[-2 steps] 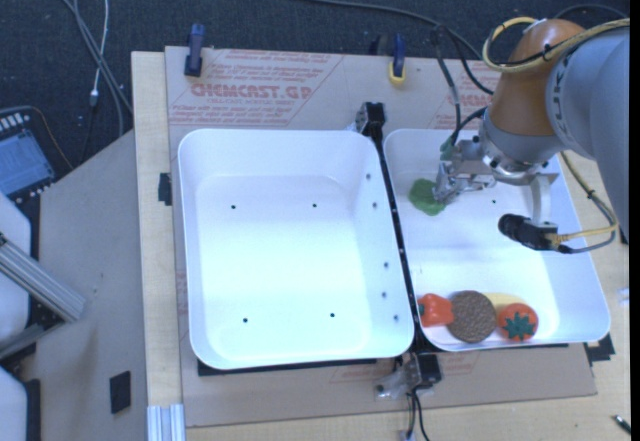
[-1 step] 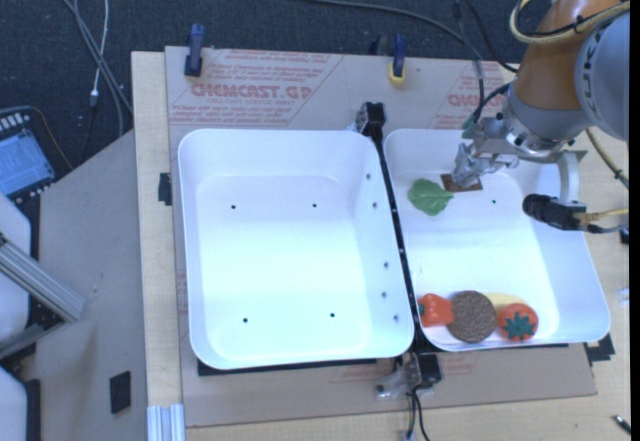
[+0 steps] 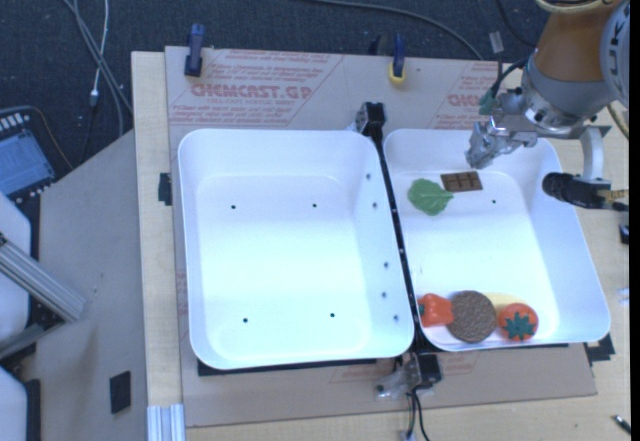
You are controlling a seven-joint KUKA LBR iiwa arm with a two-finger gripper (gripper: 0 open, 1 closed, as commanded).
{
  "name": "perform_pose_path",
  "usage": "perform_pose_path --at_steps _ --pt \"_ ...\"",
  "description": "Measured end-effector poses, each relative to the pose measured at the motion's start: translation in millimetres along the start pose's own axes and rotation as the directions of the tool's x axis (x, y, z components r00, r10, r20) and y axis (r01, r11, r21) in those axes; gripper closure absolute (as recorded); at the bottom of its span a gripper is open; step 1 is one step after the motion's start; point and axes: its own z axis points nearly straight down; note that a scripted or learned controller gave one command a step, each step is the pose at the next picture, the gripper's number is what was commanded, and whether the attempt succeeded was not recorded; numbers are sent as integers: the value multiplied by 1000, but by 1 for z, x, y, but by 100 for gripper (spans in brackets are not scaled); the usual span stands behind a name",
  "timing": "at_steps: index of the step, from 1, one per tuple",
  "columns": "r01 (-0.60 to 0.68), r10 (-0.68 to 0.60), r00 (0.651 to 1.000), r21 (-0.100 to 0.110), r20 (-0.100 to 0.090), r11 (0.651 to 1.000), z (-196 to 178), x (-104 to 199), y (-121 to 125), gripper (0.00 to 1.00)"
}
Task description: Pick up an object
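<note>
Approach step, nothing picked: my two-finger gripper (image 3: 487, 151) hangs just above-right of the flat brown chocolate-bar rectangle (image 3: 461, 182) in the right white bin (image 3: 560, 259), finger spread I cannot tell; next I judge a short descent onto it.

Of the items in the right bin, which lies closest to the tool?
The brown chocolate bar, lying flat just below the tool at the bin's far end, beside the green leaf. The rest cluster at the near edge.
</note>
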Motion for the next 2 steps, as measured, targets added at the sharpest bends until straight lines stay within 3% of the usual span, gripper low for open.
perform_pose_path --at_steps 2 --pt "4 -4 1000 5 -2 1000 -8 105 -35 100"
